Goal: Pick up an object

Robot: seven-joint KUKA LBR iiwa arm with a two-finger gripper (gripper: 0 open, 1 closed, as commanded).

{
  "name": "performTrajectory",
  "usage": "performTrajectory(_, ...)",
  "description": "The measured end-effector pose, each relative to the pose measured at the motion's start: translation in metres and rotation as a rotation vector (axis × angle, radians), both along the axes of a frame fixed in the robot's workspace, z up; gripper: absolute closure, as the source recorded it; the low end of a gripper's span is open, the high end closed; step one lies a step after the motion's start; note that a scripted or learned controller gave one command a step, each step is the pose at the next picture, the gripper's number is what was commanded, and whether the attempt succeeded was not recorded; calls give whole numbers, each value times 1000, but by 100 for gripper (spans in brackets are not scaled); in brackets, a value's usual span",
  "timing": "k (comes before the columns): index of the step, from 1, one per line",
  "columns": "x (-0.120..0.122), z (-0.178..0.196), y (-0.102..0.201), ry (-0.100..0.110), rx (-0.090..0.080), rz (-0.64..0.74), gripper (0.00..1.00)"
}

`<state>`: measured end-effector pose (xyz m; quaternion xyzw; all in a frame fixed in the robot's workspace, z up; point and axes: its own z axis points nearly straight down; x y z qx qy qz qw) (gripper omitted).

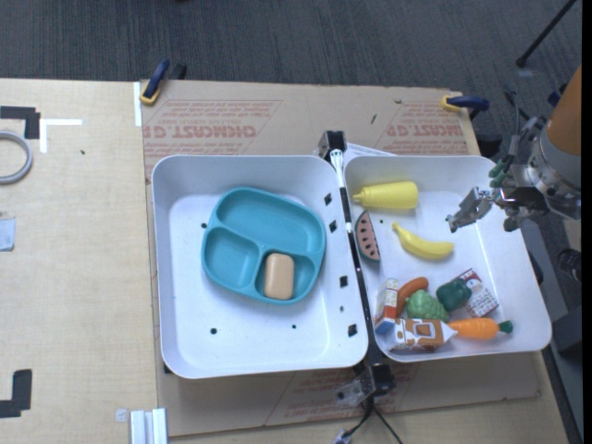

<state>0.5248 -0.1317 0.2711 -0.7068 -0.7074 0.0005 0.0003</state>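
Task item, nearest candidate: banana (423,241), lying flat in right bin (518,285), just left of and below the gripper (490,206), not touching it. Mustard bottle (386,194) lies on its side farther left of gripper, at about the same height. Watermelon slice (368,237) sits beyond the banana, against the bin's left wall.

Gripper: hovers over right bin's upper right area, fingers (465,210) apart, nothing between them. Arm enters from the right.

Below gripper, near bin's front edge: carrot (478,328), broccoli (423,305), dark green veg (453,293), sausage (410,288), small carton (421,334), clustered and touching.

Far left of gripper: left bin (185,322) w/ blue divided tray (242,240); bread roll (278,276) in tray's lower right compartment.
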Motion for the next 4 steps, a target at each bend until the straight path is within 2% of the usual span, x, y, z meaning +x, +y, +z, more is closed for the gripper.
performTrajectory(1, -7, -138, 34, 1, 0, -166, 0)
performTrajectory(2, 70, -179, 18, 0, -1, -449, 0)
performTrajectory(3, 70, -169, 17, 0, -1, -445, 100)
performTrajectory(4, 58, 44, 75, -2, -2, -466, 100)
